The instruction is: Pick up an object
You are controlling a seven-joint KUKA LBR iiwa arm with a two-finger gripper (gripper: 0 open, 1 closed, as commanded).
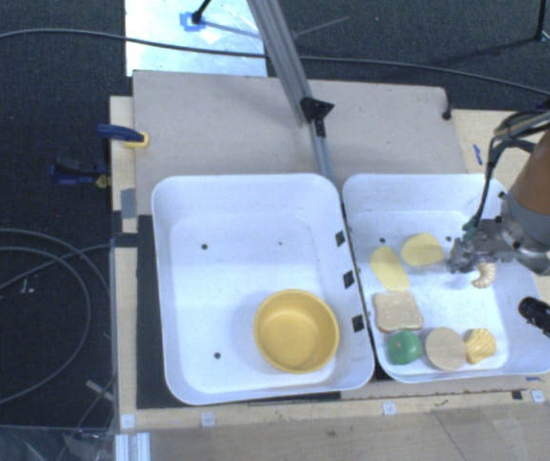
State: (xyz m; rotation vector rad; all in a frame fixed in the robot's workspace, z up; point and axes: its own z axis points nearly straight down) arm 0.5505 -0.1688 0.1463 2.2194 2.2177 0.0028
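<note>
Reaching in from the right of the camera view, the grey arm [543, 195] with its orange band is seen lowered over the right bin [370, 200], and the hand [468, 257] is placed low near that bin's right side. Whether the hand is open or closed cannot be told, as its tip is small and blurred against the white floor. A small curled tan object [486, 275] is seen just below and beside the hand, close to or touching it; whether it is gripped cannot be told. A yellow round piece [421, 250] is found just to the left of the hand, and a second yellow oval piece [388, 268] lies further left, near the bin's left wall. Below these a toast-like square slice [396, 310] is laid flat. Along the near edge of the right bin a green round object [405, 347], a beige disc [444, 349] and a small orange ridged piece [481, 345] are lined up side by side, the green one touching the slice's lower edge. In the left bin [188, 209] a yellow bowl [297, 330] is set upright near the front right corner. Both bins are carried side by side on the table [227, 113], and a grey pole [284, 41] is seen slanting down toward the gap between them.
</note>
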